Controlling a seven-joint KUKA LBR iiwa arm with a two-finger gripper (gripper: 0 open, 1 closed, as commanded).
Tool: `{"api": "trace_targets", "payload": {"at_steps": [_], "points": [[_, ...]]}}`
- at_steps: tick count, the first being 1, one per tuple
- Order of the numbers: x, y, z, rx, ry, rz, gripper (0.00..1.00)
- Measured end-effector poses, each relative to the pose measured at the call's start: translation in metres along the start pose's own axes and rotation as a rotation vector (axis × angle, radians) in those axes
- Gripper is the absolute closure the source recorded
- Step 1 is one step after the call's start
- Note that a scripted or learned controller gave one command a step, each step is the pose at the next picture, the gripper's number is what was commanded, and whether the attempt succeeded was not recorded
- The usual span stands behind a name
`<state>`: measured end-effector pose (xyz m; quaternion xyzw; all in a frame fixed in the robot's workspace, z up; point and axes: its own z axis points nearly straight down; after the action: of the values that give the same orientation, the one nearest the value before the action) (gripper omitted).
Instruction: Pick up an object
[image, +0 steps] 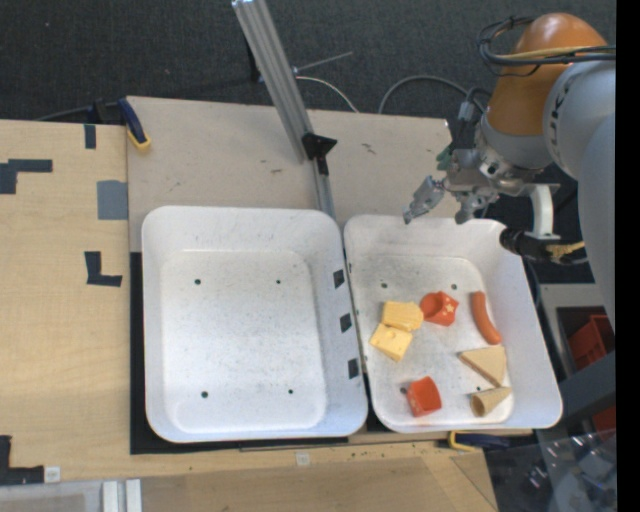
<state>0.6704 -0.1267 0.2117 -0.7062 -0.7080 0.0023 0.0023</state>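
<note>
My gripper (444, 206) hangs open above the far rim of the right bin (420, 235), its two fingers spread apart with nothing between them. Below it in that bin lie two yellow blocks (398, 328), a red-orange piece (439, 308), a red block (424, 396), an orange sausage shape (485, 317), a tan wedge (485, 363) and a tan cone (491, 401). All of them rest on the bin floor, well nearer the camera than the gripper.
The left bin (245, 320) sits beside the right one, their rims touching. A slanted metal pole (290, 100) rises behind the bins. Cables (400, 95) lie on the bench behind the right bin. Blue and yellow clamp (135, 125) at the back left.
</note>
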Motion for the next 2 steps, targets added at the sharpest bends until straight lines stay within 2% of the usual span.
{"api": "trace_targets", "payload": {"at_steps": [1, 2], "points": [[-0.002, -0.008, 0.062, 0.001, -0.001, 0.001, 0.00], [0.005, -0.010, 0.108, 0.001, 0.000, 0.001, 0.00]]}}
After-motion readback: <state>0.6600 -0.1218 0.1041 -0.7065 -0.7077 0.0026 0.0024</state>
